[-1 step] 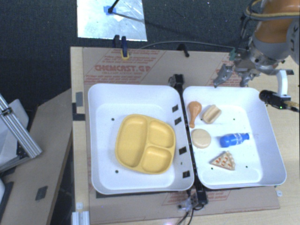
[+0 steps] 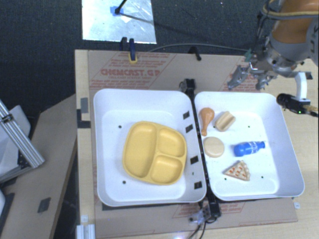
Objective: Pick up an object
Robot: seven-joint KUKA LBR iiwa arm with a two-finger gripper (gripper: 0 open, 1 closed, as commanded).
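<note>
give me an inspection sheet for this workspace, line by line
surface: two shallow white bins side by side on a cardboard-covered bench, left bin, right bin
job's things: in the right bin, a chicken drumstick, a bread roll, a round cracker, a blue bottle on its side, a pizza slice; all lie apart
clutter: yellow divided plate in the left bin
grippers: gripper hovers above the far rim of the right bin, fingers apart, nothing between them
cables: a dark cable runs along the bench's far edge
surroundings: shiny sheet on the dark floor; aluminium rail at the left
</note>
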